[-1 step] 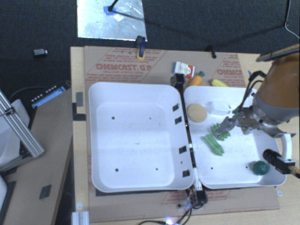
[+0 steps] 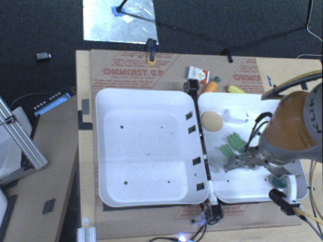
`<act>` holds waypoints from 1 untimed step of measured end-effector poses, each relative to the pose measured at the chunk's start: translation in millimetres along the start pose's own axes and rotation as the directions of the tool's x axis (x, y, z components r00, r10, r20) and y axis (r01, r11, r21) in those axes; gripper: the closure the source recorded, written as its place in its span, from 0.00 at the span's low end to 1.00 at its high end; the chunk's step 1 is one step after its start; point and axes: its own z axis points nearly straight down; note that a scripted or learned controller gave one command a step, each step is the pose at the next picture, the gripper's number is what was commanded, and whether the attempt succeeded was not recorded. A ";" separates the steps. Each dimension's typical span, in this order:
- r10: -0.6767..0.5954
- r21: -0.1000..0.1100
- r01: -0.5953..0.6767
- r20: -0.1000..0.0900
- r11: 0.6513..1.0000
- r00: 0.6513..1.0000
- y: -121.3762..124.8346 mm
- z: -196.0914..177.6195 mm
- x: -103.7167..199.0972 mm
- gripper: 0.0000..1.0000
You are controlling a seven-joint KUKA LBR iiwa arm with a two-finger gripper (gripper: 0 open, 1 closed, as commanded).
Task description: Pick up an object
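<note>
Inside right bin (image 2: 222, 104), tan ball (image 2: 212, 121), green toy (image 2: 233, 142), gripper (image 2: 233, 163).

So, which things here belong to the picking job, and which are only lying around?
Job:
- pincer, low in the right bin
- green ridged object beside it
- tan ball
- white piece
- teal object under the arm

Lying about:
- left bin
- carrot and yellow item outside the bins
- foil sheet

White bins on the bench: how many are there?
2. The left bin sits mid-bench; the right bin adjoins it, partly under the arm, holding a tan ball and green objects.
</note>
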 end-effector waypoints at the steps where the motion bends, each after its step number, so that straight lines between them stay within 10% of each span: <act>1: -0.003 -0.014 0.003 0.002 1.000 1.000 4.6 -16.3 0.5 1.00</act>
